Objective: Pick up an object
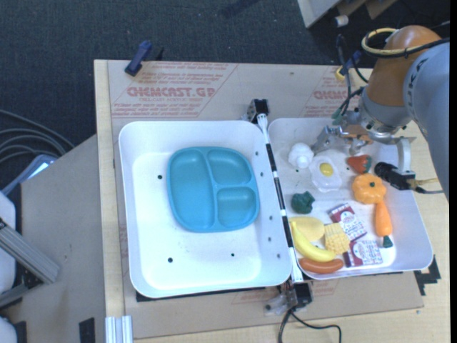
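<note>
— Camera view, right bin (421, 245): contents?
— Toy fried egg (327, 170), orange pumpkin (368, 189), carrot (384, 220), banana (308, 236), sausage (320, 266), broccoli (303, 201).
— End effector (348, 136)?
— Low over that bin's far end, just beside the egg. Opening: cannot tell.
— Left bin (143, 263)?
— Blue divided plate (213, 189).

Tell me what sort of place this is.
Probably a robot lab's pick-and-place bench: two white bins clipped side by side on a board, toy food such as a banana, and a grey and orange arm reaching in.
</note>
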Robot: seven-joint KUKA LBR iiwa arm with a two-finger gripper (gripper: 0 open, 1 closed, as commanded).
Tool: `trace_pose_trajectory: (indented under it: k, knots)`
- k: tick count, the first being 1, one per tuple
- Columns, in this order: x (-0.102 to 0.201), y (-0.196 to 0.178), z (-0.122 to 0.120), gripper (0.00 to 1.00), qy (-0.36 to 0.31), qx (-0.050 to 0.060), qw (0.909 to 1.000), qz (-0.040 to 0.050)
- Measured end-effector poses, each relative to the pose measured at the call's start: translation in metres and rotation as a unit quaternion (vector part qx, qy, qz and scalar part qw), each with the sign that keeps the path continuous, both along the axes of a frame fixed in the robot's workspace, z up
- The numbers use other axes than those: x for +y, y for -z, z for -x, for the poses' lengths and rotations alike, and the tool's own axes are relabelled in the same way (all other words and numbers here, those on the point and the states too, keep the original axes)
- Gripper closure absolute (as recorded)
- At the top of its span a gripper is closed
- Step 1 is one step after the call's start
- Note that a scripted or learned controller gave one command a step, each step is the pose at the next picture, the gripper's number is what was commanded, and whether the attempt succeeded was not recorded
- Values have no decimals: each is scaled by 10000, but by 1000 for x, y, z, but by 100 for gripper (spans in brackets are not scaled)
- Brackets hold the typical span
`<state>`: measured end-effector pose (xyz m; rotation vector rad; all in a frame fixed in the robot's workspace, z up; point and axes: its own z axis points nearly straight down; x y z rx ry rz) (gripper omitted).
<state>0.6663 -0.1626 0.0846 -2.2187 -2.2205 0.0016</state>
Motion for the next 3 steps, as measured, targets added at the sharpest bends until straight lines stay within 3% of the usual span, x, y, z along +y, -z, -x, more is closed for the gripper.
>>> trace_pose_trajectory:
  k: [2,3]
  knots:
    - [-1,0,0,0,2,-4,10000,3]
    - [0,-11,-1,100,0,-14,10000,4]
